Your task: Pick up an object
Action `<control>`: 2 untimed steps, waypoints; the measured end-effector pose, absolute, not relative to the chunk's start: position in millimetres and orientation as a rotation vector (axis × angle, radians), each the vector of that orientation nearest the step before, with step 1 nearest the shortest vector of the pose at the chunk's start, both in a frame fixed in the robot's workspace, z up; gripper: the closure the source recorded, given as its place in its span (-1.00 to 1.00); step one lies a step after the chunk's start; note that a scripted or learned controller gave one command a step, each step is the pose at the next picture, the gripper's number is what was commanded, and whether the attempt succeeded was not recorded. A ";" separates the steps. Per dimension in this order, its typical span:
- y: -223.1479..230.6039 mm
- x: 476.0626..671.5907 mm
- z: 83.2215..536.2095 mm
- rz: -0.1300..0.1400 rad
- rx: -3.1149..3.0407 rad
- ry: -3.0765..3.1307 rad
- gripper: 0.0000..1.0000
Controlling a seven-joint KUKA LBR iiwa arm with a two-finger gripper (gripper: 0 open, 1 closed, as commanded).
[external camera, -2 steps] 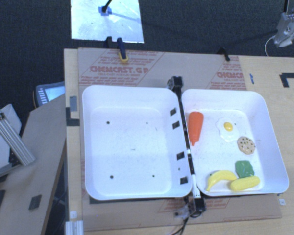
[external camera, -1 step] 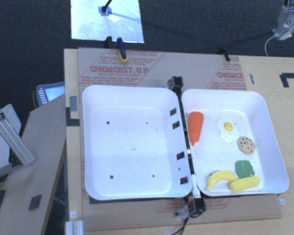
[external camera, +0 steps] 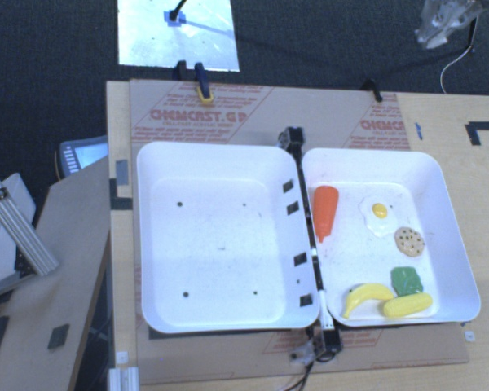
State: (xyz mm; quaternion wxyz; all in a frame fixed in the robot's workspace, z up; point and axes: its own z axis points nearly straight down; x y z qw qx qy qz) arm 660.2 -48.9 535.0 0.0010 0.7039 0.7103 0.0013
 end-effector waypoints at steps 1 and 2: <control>-51.7 668.6 535.6 0.003 2.213 2.224 1.00; -38.5 668.5 535.4 0.003 2.213 2.226 1.00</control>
